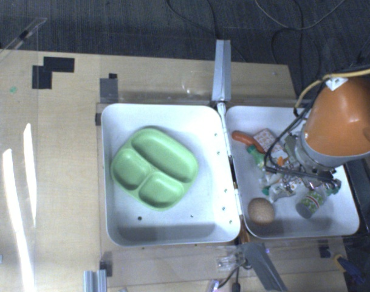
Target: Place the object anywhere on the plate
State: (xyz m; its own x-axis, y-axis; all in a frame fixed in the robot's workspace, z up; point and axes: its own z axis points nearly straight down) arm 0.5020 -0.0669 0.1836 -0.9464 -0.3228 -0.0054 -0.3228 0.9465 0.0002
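A green plate with three compartments lies in the left bin, with nothing on it. My gripper hangs low over the middle of the right bin, under the orange wrist band. Close around it lie a brown round object, a small green can and a shiny crumpled item. The wrist hides whatever is directly beneath it.
At the back left of the right bin lie an orange-red sausage, a small patterned packet and a green scrap. A metal divider rail runs between the bins. Cables hang near the wrist.
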